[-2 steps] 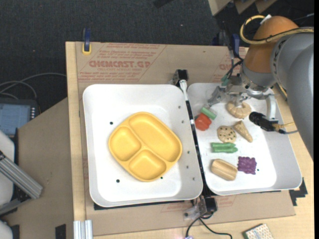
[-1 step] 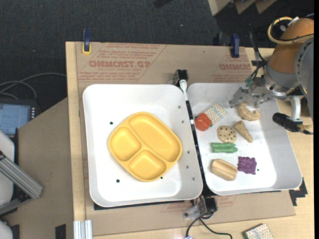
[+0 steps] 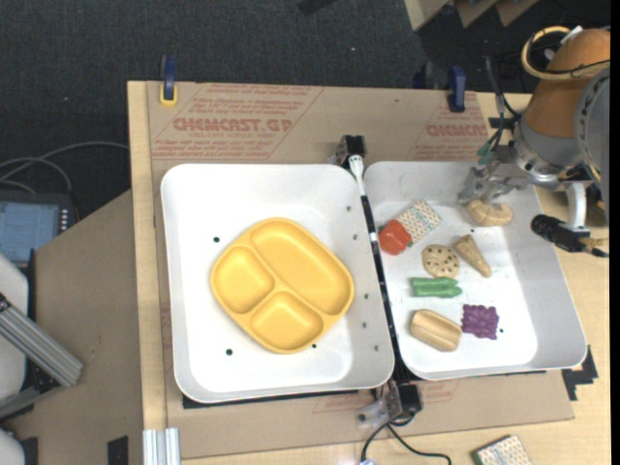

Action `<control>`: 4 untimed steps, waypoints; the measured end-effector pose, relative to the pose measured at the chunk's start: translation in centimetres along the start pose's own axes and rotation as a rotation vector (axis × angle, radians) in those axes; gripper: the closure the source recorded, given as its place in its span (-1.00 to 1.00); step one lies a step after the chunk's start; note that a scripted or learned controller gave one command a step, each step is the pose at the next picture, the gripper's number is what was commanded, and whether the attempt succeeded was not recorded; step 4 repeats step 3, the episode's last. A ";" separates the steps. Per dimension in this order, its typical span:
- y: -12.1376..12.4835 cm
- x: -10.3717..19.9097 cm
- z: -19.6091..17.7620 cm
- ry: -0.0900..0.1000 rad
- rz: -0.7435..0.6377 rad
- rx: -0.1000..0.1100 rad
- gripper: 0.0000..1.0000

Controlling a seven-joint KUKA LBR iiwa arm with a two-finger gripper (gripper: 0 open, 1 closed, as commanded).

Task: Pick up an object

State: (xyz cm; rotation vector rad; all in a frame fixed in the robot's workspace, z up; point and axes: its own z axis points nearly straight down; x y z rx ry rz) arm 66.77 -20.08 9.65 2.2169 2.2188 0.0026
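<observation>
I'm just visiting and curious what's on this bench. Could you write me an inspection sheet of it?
Surface: bench under printed cardboard, two white bins, left bin and right bin.
Job's things: in the right bin, a tan piece, tomato, cracker, cookie, wedge, green pod, bun, purple grapes.
Clutter: yellow tray in the left bin.
Grippers: gripper low over the tan piece.
Cables: one on the floor, left.
Surroundings: dark carpet.
</observation>
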 end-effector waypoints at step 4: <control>-10.8 20.5 -8.9 0.006 -0.006 0.011 1.00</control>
